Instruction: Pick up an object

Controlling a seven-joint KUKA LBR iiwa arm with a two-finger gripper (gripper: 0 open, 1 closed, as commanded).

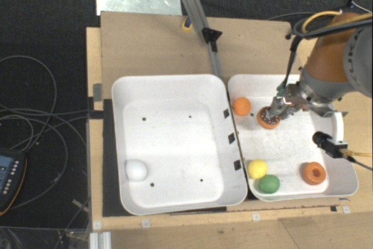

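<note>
Small round brown-orange object [267,119], upper-middle of the right-hand white bin [349,183]: gripper [274,112] sits directly on/over it. Finger state: can't tell, tips merge w/ object. Step, by my reading: grasp attempt at descent; next needs a close on it, then straight lift to check hold. Object looks squat, roughly round from above; no clear long axis or heading. Nearby: orange ball [241,106] just left, apart. Yellow ball [257,169], green ball [268,183], orange ring [314,173] lower in frame.
</note>
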